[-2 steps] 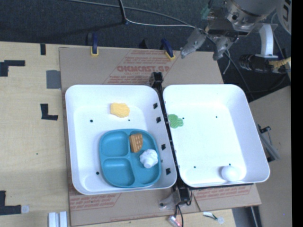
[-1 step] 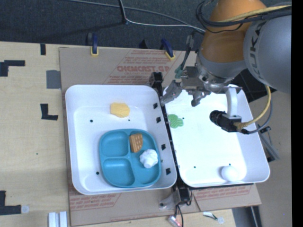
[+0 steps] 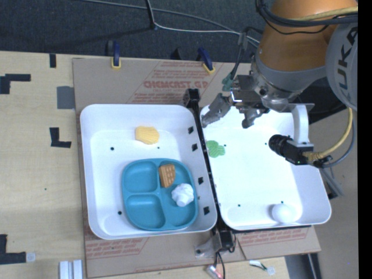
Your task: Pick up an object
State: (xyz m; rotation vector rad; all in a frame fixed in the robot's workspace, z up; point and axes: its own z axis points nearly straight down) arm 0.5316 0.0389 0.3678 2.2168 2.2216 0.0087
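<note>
On the wooden surface (image 3: 35,173), a sheet of printed cardboard (image 3: 168,83) is laid beneath two shallow white bins set side by side. In the left bin (image 3: 96,127), a small yellow object (image 3: 147,135) is seen near the far wall, apart from the rest. Nearer the front, a blue divided tray (image 3: 139,205) is placed; a tan waffle-like piece (image 3: 167,175) is lodged in its upper right compartment, and a crumpled white object (image 3: 183,195) is rested on the tray's right side, just below that piece. In the right bin (image 3: 314,211), a small green object (image 3: 215,150) is found close to the left wall, and a white ball (image 3: 285,213) is seen at the near right corner, well apart from it. The pincer (image 3: 232,114) is held over the far left part of the right bin, above and just beyond the green object, with its two fingers spread apart and nothing gripped between them. The grey arm (image 3: 302,34) with its orange band is seen at the upper right.
</note>
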